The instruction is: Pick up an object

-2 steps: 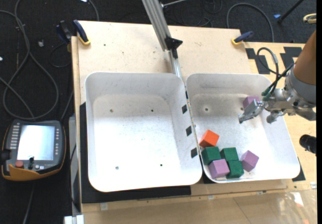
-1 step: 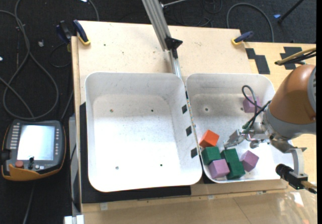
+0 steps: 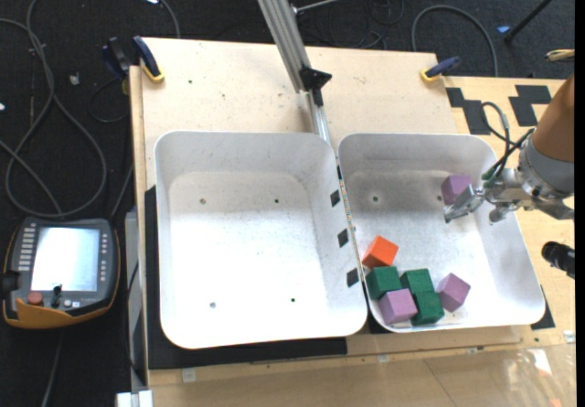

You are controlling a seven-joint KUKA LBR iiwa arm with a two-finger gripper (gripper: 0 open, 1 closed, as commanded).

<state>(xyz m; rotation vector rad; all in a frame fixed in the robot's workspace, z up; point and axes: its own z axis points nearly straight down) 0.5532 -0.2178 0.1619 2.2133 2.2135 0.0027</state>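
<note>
The table (image 3: 238,85) is light wood. Around it the floor (image 3: 64,76) is dark, with black cables (image 3: 55,135) lying on it.

Just beside the metallic grey two-finger gripper (image 3: 463,206): a matt purple foam-like cube (image 3: 454,187). Below it, smooth white plastic of the shallow right bin (image 3: 512,254), faintly speckled. Nearer the camera, matt orange block (image 3: 380,252) and dull green blocks (image 3: 409,286). Further left, pale unvarnished wooden benchtop (image 3: 228,85), rough-looking, and a brushed aluminium bar (image 3: 274,7).
</note>
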